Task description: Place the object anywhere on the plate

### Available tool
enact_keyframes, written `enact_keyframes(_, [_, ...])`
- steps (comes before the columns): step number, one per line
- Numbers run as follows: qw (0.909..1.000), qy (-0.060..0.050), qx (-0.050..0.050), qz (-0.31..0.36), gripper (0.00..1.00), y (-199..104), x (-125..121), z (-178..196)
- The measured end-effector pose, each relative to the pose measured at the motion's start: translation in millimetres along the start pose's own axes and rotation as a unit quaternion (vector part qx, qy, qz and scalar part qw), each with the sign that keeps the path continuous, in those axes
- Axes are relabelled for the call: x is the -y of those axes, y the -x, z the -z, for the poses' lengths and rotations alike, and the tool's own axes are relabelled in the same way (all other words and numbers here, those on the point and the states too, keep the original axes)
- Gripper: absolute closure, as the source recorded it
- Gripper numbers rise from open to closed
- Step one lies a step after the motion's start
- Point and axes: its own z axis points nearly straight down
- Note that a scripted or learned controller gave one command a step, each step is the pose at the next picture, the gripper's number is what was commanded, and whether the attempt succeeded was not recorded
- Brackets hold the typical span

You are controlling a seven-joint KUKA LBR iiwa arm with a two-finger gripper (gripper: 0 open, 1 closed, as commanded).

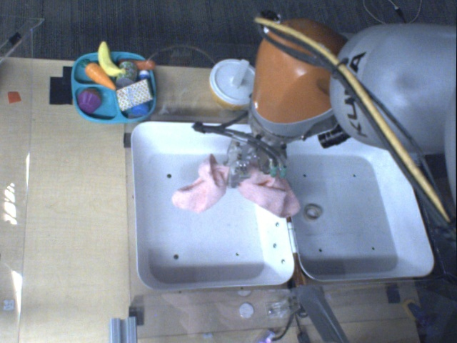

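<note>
Pale wooden bench top [64, 213] stretches across the scene beneath a strip of dark grey carpet at the top edge. At the far left of the bench lie a small orange-red square marker [13, 97] and a black rectangular patch [61, 89]. Just beside the patch sits a blue divided plastic plate [78, 95] holding toy food: a yellow banana [107, 58], an orange carrot [99, 76], a purple round piece [89, 100] and a speckled flat rectangular block [136, 93]. Further right, on the bench behind the bins, stands a white lidded cup with a yellow body [232, 83].

Below these, the left shallow white bin [200, 256] contains a crumpled pink cloth [207, 188], which spreads from the bin's middle toward its right wall, one fold draping over the edge where the two bins meet. The cloth lies well apart from the blue plate. The two-finger gripper [251, 161] hangs over the cloth's upper middle, seemingly touching or pinching the fabric, though its metal parts and cables crowd the spot, so I cannot tell whether it is spread or closed. Above it rises the arm's large orange band [293, 77], crossed by a yellow cable [371, 113], and then the grey arm body [400, 77] filling the upper right. The right shallow white bin [357, 256] holds a small grey ring-shaped object [313, 211] near its left wall.
</note>
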Motion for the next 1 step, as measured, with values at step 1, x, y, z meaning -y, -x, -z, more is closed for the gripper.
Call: enact_keyframes(1, [1.0, 0.0, 0.001, 0.0, 1.0, -14.2, -49.6, -4.2])
